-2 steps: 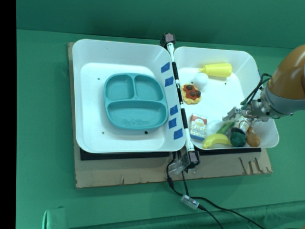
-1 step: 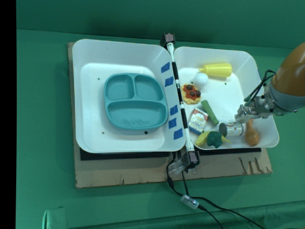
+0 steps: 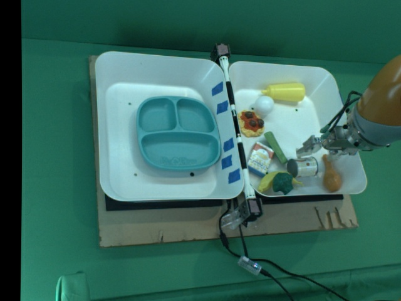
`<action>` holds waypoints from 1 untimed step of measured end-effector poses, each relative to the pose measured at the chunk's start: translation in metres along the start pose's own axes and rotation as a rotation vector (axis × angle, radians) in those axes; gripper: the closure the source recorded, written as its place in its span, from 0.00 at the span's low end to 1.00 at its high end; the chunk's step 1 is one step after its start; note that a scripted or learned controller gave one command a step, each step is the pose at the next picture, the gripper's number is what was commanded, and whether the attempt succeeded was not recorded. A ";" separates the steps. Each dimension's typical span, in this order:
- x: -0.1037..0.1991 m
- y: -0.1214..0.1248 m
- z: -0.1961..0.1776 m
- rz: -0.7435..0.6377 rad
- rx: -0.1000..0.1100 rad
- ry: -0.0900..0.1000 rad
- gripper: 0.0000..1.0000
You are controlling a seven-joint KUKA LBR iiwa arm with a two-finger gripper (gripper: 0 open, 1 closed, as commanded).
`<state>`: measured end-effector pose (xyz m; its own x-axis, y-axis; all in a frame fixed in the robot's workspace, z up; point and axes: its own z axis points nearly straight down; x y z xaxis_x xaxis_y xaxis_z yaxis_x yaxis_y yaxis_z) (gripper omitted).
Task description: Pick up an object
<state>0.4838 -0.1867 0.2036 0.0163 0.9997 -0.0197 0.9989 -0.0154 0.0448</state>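
Note:
My gripper [image 3: 311, 146] hangs over the right bin [image 3: 326, 80], near its right wall, just above and slightly right of a small tin can [image 3: 302, 167] lying on its side. An orange-brown drumstick [image 3: 331, 176] lies right of the can, under the wrist. A green stick [image 3: 275, 147] lies left of the gripper, and a small printed carton [image 3: 259, 159] further left. A green broccoli piece [image 3: 283, 182] on a yellow item [image 3: 268, 182] sits at the bin's front edge. Nothing visibly hangs from the gripper.
A yellow bottle [image 3: 285, 91], a white ball [image 3: 264, 105] and a pizza slice [image 3: 250, 123] lie at the back of the right bin. The left bin [image 3: 116, 74] holds a teal divided plate [image 3: 178, 133]. A striped divider [image 3: 235, 130] separates the bins. Cables [image 3: 250, 262] trail at the front.

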 end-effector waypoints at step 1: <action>0.079 0.035 0.014 0.001 0.013 -0.002 0.00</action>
<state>0.5208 -0.1081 0.1896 0.0178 0.9996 -0.0215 0.9993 -0.0171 0.0320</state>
